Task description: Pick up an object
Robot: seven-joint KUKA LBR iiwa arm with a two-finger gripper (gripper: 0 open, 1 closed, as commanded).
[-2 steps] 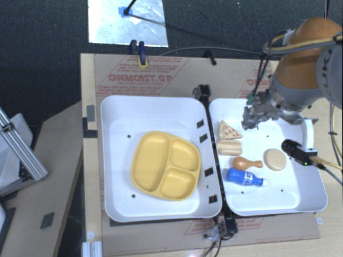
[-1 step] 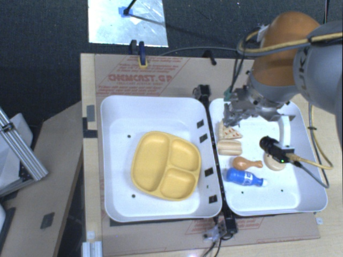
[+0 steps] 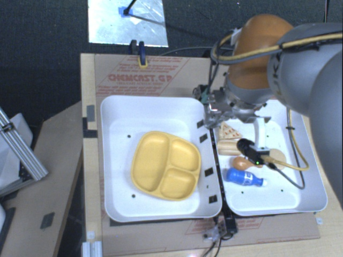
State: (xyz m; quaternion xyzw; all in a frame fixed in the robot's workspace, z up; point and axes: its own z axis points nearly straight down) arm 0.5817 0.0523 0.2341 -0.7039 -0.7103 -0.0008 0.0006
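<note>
The right bin [image 3: 278, 199] holds several small things. A blue bottle with a white label [image 3: 244, 177] lies on its side near the bin's left wall. Just above it rests a small orange rounded piece [image 3: 240, 163], and a tan rounded piece [image 3: 276, 156] lies to the right. A pale tan wedge with dark specks [image 3: 229, 130] sits on a light wooden piece [image 3: 227, 146] further back. My gripper [image 3: 214, 114] hangs over the back left corner of this bin, right beside the wedge. Nothing shows between its tips.
The left bin [image 3: 115, 197] holds a yellow divided plate [image 3: 165, 165]. A dark divider with black clips [image 3: 214, 159] runs between the bins. The grey arm with its orange band [image 3: 260, 47] covers the back right of the right bin.
</note>
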